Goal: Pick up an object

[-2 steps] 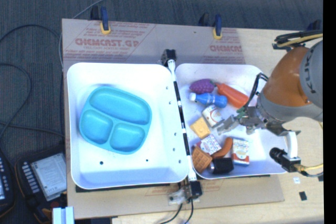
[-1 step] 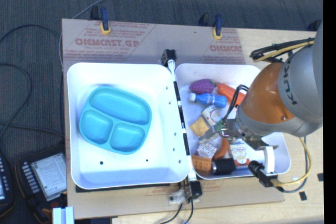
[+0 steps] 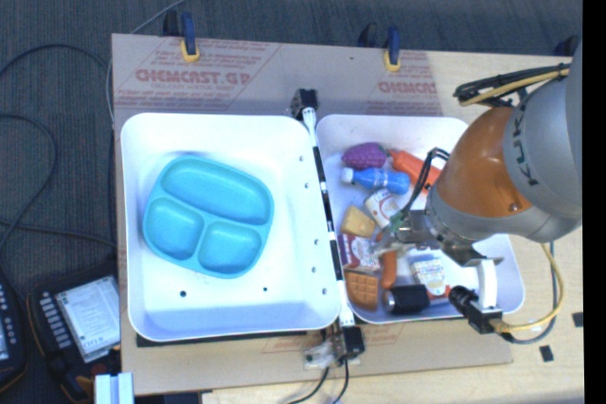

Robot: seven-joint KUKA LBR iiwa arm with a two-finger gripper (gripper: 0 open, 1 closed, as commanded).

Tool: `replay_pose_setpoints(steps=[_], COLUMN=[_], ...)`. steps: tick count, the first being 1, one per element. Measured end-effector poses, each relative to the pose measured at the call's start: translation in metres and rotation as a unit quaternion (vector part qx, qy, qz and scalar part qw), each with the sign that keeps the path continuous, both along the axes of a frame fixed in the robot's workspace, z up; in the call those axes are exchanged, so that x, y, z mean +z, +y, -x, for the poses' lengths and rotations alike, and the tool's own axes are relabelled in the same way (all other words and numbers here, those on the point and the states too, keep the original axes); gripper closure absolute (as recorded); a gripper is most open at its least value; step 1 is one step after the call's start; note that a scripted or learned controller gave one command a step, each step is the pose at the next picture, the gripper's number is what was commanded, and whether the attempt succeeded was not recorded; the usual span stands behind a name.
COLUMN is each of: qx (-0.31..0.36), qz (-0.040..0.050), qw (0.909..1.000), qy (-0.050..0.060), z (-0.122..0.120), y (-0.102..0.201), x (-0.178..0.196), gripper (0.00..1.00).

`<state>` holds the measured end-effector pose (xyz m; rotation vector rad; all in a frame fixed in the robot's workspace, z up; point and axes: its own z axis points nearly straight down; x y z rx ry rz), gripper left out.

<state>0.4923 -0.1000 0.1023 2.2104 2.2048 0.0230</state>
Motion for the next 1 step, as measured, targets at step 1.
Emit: replay_pose_setpoints(steps=[1], qx=[0.002], qz=[-0.0016], qw=[0.9999], qy=[0.012], z=[0.0081], y=[0.0652], x=[0.0822], gripper=[1.00])
